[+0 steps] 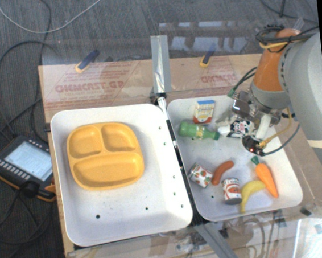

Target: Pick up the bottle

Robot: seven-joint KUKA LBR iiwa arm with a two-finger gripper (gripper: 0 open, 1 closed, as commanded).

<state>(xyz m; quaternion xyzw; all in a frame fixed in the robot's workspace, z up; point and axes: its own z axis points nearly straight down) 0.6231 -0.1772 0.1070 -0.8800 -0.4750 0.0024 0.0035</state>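
The green bottle [197,131] lies on its side in the upper left part of the right bin [288,195], its pale cap end pointing right. My gripper [245,128] hangs low over the upper right part of the same bin, just to the right of the bottle's cap end. A small gap shows between the gripper and the bottle. The grey arm with its orange band [271,71] comes in from the right behind it.
A red and white carton [204,110] stands just behind the bottle. Toward the front of the right bin lie a small carton [200,174], a sausage [222,172], a can [231,191], a banana [250,192] and a carrot [266,178]. The left bin [158,212] holds a yellow divided plate [105,154].
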